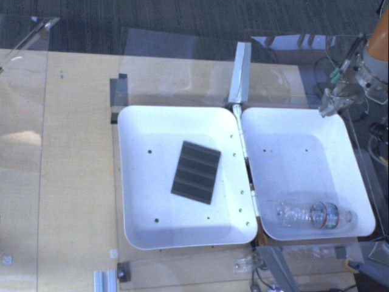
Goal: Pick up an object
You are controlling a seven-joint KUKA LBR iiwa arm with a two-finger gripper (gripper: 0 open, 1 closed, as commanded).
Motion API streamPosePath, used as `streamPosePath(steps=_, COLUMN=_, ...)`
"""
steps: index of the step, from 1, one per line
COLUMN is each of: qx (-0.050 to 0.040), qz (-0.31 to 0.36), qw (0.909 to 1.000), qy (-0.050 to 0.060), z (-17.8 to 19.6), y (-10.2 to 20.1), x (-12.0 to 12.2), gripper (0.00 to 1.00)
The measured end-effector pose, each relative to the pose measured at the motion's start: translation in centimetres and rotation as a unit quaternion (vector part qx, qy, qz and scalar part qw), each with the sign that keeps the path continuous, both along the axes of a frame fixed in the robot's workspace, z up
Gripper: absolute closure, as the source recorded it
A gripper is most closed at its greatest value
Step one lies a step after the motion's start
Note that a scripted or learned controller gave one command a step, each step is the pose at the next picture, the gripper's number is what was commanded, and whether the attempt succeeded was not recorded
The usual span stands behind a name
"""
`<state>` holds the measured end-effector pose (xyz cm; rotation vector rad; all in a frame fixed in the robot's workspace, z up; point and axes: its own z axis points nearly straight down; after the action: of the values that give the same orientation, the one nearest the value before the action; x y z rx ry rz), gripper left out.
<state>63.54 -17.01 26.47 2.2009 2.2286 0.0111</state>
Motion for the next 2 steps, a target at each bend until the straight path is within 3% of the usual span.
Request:
streamPosePath(steps=1, qx=-0.0009, qz=0.056, qw=0.9984, qy=0.001, z=9.98, y=2.40, x=3.47, gripper=1.00)
streamPosePath(steps=2, qx=-0.0007, qz=0.056, qw=0.9984, qy=0.002, z=9.93, y=2.40, x=3.45, gripper=0.00)
